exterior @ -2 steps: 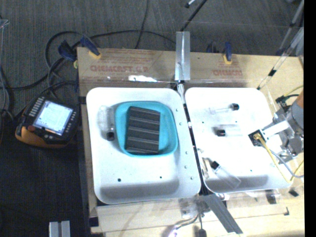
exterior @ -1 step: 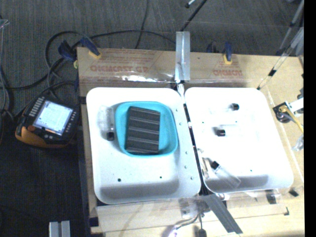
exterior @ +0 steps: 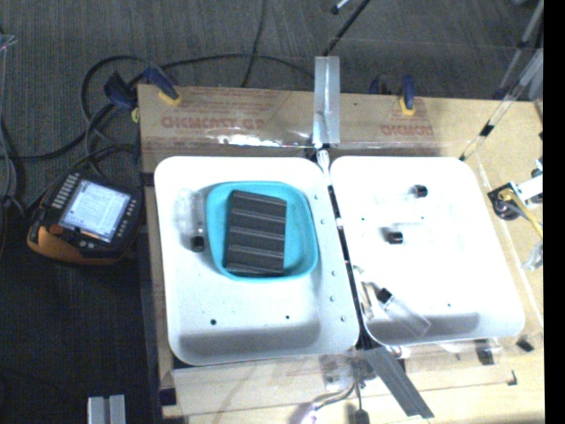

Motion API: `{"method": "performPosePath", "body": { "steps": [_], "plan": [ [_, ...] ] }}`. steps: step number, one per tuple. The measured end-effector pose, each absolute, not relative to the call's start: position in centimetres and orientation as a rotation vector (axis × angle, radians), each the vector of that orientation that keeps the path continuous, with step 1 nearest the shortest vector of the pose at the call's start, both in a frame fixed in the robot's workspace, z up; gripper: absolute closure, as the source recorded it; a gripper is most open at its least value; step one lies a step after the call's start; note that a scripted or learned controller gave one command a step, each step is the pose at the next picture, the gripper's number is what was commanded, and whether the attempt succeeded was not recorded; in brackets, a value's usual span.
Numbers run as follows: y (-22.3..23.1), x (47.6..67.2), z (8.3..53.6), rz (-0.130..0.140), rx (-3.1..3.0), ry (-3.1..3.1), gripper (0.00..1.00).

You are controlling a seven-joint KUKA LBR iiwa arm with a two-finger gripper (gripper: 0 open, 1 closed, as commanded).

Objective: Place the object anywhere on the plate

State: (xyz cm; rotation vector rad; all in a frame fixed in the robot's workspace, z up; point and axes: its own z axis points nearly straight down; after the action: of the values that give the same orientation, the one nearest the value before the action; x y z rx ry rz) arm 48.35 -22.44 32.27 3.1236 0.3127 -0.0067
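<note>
Already dark grey ribbed rect. block (exterior: 256,232) lies flat, centred on blue plate (exterior: 302,237), left bin (exterior: 247,316).

In the left white bin (exterior: 185,316) lies a turquoise-blue plate (exterior: 305,237), and on it a dark grey ridged object (exterior: 254,232) with lighter stripes across it. The right bin (exterior: 459,290) is white too, with two small black pieces (exterior: 418,191). The surface (exterior: 229,122) is tan with reddish lettering. The floor (exterior: 88,25) is dark grey.
</note>
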Motion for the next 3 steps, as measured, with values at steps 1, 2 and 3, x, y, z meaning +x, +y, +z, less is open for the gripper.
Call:
{"method": "performPosePath", "body": {
  "steps": [1,2,3],
  "plan": [
    [-22.3,48.3,17.8,-0.009,3.127,0.340,0.00],
    [-22.4,48.4,33.9,-0.006,3.124,0.313,0.00],
    [-22.4,48.4,33.9,-0.006,3.124,0.313,0.00]
  ]
}}
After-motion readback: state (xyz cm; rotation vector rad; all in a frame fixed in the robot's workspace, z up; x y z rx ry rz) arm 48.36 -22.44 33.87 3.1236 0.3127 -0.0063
